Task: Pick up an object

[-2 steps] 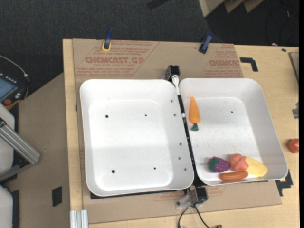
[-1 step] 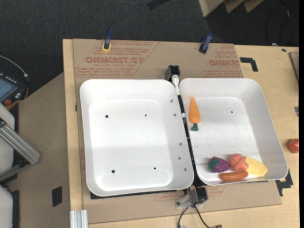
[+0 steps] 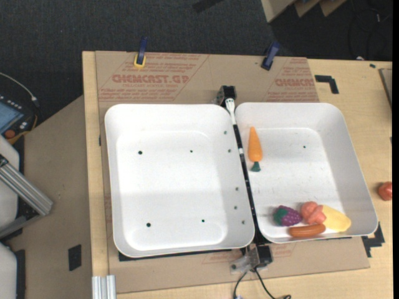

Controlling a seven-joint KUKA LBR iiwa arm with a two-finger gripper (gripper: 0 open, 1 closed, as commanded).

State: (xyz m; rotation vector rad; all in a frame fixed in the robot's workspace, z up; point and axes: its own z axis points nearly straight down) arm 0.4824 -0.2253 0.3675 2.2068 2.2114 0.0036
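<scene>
An orange toy carrot (image 3: 255, 144) with a green stem lies in the right bin (image 3: 324, 120), near its left wall. At the bin's front sit a purple bunch of grapes (image 3: 287, 215), a pink-orange piece (image 3: 313, 212), a yellow piece (image 3: 335, 219) and a reddish sausage (image 3: 307, 230), packed close together.
The left bin (image 3: 124, 167) sits beside the right one on a cardboard sheet (image 3: 187, 73) held by two clamps at the back. A small orange object (image 3: 385, 191) lies outside the right bin at the far right. A cable connector (image 3: 255, 257) sits in front between the bins.
</scene>
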